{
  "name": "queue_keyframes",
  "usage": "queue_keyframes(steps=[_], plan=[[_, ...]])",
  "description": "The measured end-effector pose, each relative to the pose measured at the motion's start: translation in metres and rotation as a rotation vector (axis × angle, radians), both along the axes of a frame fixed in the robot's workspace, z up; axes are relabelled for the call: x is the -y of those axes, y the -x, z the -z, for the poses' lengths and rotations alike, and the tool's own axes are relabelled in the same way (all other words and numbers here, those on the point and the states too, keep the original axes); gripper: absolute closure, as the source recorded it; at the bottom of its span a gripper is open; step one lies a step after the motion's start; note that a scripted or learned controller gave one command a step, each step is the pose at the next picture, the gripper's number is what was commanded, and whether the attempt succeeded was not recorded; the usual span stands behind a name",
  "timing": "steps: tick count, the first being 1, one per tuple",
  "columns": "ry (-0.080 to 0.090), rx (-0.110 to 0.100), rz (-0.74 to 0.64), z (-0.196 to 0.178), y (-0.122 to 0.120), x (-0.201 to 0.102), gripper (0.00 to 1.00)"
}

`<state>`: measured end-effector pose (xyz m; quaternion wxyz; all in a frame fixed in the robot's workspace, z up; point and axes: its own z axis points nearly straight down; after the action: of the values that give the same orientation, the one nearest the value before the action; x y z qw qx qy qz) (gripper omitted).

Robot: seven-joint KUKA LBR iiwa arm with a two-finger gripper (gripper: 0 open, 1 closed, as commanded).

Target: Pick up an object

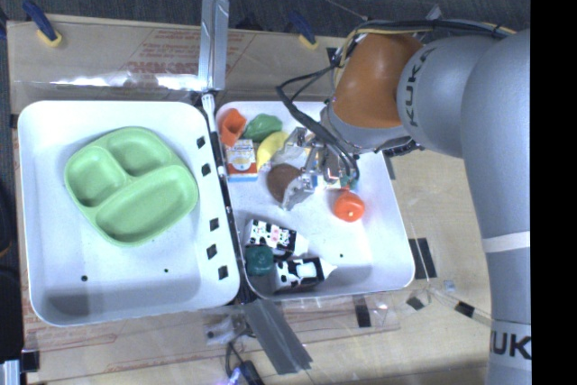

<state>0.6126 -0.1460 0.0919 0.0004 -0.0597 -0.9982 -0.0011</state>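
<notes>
My gripper (302,178) hangs over the middle of the right bin (383,259), its metal fingers pointing down just right of a brown round object (280,178). An orange-red round toy (348,207) lies just to the gripper's right. Behind it sit a yellow banana-like piece (270,149), a green leafy toy (263,125), an orange piece (233,122) and a small carton (241,158). At the bin's front lie black-and-white patterned items (272,236) (299,271) and a dark green object (260,260). Nothing is visibly held between the fingers.
The left bin (54,284) holds a light green divided plate (132,183). A metal divider bar (214,41) stands between the bins at the back. The arm's grey body and orange band (379,86) cover the right bin's back right corner.
</notes>
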Motion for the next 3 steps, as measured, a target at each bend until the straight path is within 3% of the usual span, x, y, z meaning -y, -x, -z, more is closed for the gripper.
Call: queue_keyframes(steps=[1, 2, 3], plan=[[0.001, 0.001, 0.051, -0.001, -0.024, -0.055, 0.0], [0.003, 0.003, 0.045, -0.012, -0.025, -0.055, 1.0], [0.004, 0.011, 0.082, -0.105, -0.039, -0.06, 1.0]])
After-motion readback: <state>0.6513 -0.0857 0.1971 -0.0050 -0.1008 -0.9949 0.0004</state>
